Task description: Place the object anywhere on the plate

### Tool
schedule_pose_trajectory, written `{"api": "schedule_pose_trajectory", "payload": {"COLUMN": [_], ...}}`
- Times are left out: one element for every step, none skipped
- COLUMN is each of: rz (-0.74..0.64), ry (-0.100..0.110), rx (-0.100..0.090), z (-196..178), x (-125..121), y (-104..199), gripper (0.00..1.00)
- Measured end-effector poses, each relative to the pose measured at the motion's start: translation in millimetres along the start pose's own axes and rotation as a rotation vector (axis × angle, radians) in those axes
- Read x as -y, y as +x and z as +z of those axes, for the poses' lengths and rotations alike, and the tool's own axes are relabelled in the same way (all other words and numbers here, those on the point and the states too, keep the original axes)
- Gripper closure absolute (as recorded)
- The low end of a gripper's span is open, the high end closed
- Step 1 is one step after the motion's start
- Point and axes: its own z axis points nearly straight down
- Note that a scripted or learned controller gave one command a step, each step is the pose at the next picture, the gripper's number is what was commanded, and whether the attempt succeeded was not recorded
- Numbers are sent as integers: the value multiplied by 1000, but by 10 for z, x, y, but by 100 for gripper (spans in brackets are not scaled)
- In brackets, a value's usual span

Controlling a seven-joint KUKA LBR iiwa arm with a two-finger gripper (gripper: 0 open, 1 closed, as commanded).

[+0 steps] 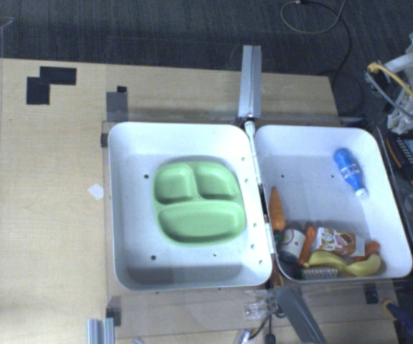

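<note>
- The gripper's state cannot be told; pale hardware [407, 74] looped with yellow cable sits at the right edge, cut off by the frame.
- Nearest it, a blue bottle [349, 169] lies alone at the far side of the right bin [303, 153]; any label is too small to read.
- In that bin's near corner a carrot [276, 212], a white-and-orange packet [335, 240] and a banana [350, 266] are heaped together, overlapping; a dark item beneath is hard to identify.
- The packet's print is illegible.
- The green three-compartment plate [198, 201] lies in the left bin [131, 192], well apart from those objects.
</note>
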Motion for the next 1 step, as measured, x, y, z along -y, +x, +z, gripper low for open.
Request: {"api": "schedule_pose_trajectory", "payload": {"rz": [6], "ry": [3], "rx": [0], "z": [1083], "x": [954], "y": [183], "gripper": [100]}}
